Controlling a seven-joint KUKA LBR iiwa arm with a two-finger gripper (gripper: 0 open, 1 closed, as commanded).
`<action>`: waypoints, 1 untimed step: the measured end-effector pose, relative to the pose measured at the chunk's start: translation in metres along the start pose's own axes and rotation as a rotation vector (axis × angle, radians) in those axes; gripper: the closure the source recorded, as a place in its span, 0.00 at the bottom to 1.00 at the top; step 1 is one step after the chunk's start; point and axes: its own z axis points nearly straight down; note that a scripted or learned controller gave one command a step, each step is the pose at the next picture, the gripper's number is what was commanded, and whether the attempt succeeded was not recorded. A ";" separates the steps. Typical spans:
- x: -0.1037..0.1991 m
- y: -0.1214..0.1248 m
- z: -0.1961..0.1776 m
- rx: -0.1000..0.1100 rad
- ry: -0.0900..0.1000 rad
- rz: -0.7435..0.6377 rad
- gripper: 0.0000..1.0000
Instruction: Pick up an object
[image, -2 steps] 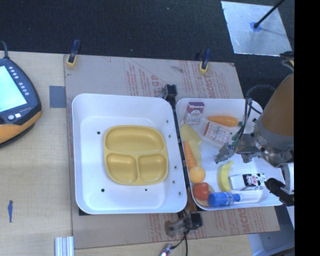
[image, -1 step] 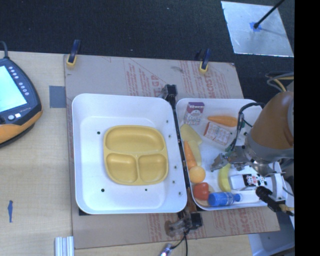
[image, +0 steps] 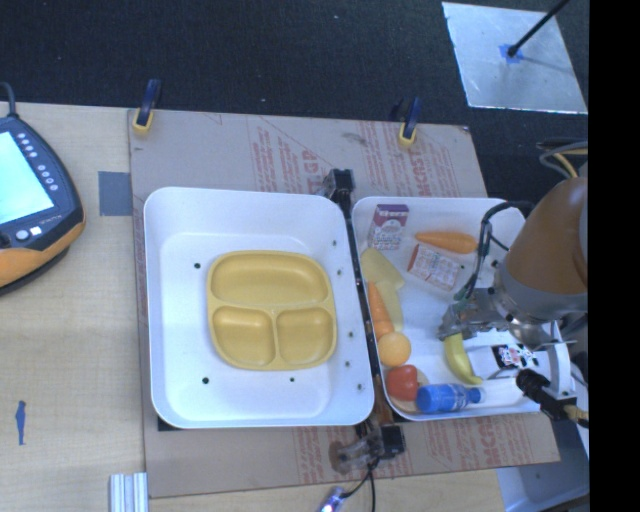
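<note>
Blue bottle (image: 447, 398): it lies on its side along the lower wall of the right bin (image: 460, 212), at the lower right of the frame. Keep clear of it as you descend.
Red fruit (image: 403, 381): it sits just left of the bottle's cap end, touching or nearly touching the orange ball (image: 393, 348) above it.
Banana (image: 458, 358): this is likely your target. It lies just below the pincer and right of the orange ball, with its lower tip near the bottle.
Pincer (image: 463, 322): it hangs low in the right bin, right over the banana's upper end. You cannot tell how far open it is, and nothing shows in its hold.
Step in hand: you seem to be lining up for the grasp. Centre on the banana's middle, close across its narrow width, and lift straight up.
In the way: the bottle and the round fruits crowd the banana's lower end, so a sideways slip could nudge them.
Carrot (image: 378, 308): it runs along the bin's left wall, apart from the pincer.
Packet (image: 434, 266): it lies flat just above the pincer.
Small carton (image: 390, 225): it stands in the bin's upper left corner, well apart.
Left bin (image: 180, 300): it holds a yellow divided plate (image: 272, 308). Leave it alone.
Pendant (image: 25, 205): it rests on the surface at the frame's left edge.
</note>
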 end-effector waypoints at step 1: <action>0.034 0.074 -0.080 -0.005 0.001 0.005 1.00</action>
